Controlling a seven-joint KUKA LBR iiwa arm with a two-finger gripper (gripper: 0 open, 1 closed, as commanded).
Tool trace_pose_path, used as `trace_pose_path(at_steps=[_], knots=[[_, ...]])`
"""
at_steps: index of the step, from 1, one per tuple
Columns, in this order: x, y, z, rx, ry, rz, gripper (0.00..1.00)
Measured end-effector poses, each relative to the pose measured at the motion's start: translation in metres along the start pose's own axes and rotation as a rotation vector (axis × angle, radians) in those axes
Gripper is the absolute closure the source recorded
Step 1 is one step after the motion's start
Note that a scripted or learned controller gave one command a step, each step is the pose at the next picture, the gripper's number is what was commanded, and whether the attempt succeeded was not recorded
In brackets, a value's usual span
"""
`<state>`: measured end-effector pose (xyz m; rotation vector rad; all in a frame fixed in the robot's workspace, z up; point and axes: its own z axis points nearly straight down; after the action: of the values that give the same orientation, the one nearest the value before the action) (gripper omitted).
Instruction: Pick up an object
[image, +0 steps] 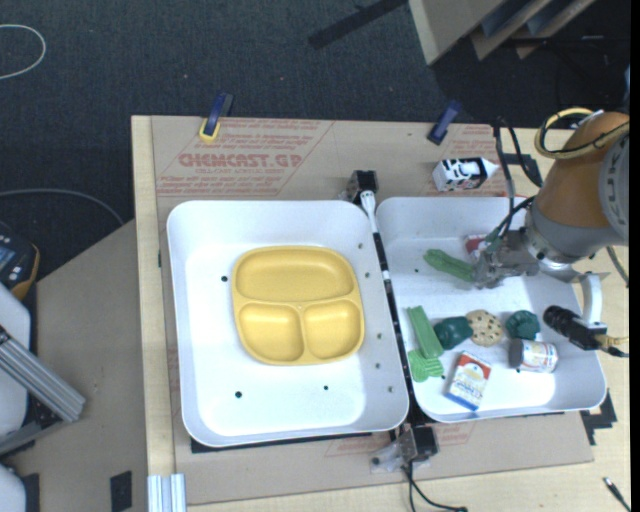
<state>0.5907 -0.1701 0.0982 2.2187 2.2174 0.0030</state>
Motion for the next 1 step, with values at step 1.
trace_pose_path(at_steps=[1], knots=[[-0.0057,-0.0029,-0.0455,-0.002,-0.001,0.001,1.0]])
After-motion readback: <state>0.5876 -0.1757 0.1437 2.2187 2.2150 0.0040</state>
